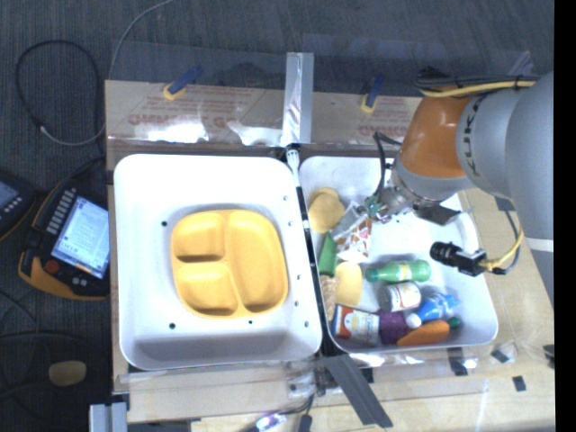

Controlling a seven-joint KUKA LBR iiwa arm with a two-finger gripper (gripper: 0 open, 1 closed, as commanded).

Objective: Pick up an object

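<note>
Hovering in the right bin (481, 282), the tool (373, 207), grip state unclear, sits just above the green bottle (396, 271).

No text could be read: print on the bottles' (396, 272) labels and the pendant (79, 232) screen was too blurred.
</note>
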